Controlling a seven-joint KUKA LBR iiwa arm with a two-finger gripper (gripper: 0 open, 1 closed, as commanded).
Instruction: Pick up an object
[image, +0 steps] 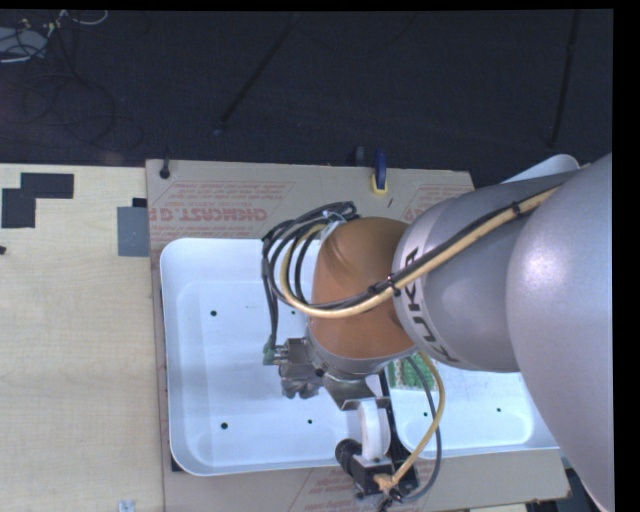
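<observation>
My gripper (297, 378) hangs low over the middle of the white bin (190, 340), under the arm's orange band (355, 290). The wrist and arm cover it from above. Just right of the gripper, a small green patterned thing (414, 373) peeks out from under the arm, and most of it is hidden. No object shows in the gripper from this angle.
The bin sits on a brown cardboard sheet (250, 200) on the pale bench (70, 350). The bin's left half shows bare white floor with a few small dark dots. The grey arm (520, 290) covers the right side of the scene.
</observation>
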